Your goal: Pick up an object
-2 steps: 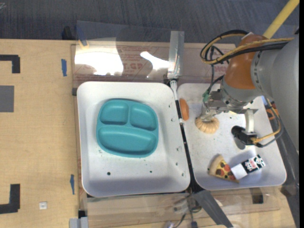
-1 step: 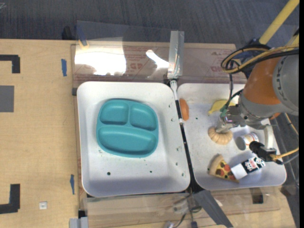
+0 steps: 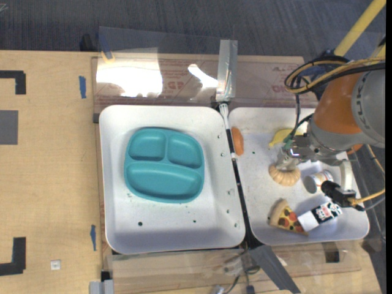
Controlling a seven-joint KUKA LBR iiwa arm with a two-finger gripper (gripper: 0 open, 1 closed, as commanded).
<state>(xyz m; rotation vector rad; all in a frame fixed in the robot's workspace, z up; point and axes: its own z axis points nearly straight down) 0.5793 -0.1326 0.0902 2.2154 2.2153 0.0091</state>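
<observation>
- My gripper (image 3: 286, 162) is down in the right-hand shallow white bin (image 3: 361, 228), directly over a tan, ridged, shell-shaped toy (image 3: 284, 176) that lies a little left of that bin's middle.
- I cannot tell whether I am open, closed, or gripping anything: the lower end of my tool merges with the top of the shell, so contact itself is unclear.
- I judge the task as not yet done. The shell appears to rest on the bin floor, nothing is visibly lifted, and the grasp and the lift both remain.
- The shell, which I take as the likeliest target, is pale tan, rounded, with a scalloped lower edge; it looks small and hard, and its curved top could slip.
- From the shell, a yellow curved banana-like piece (image 3: 281, 137) lies at 12 o'clock, partly behind my wrist.
- An orange oval toy (image 3: 237, 142) sits at 10 o'clock, close to the divider between the bins.
- A toy pizza slice with dark spots (image 3: 283, 215) lies at 6 o'clock, and touching it on the right is a small black-and-white carton-like object (image 3: 320, 215).
- A small pale grey cup-like object (image 3: 315, 182) is just beside the shell at 3 o'clock.
- The left-hand shallow white bin (image 3: 113, 225) holds a teal divided plastic plate (image 3: 164, 164), well apart from me.
</observation>
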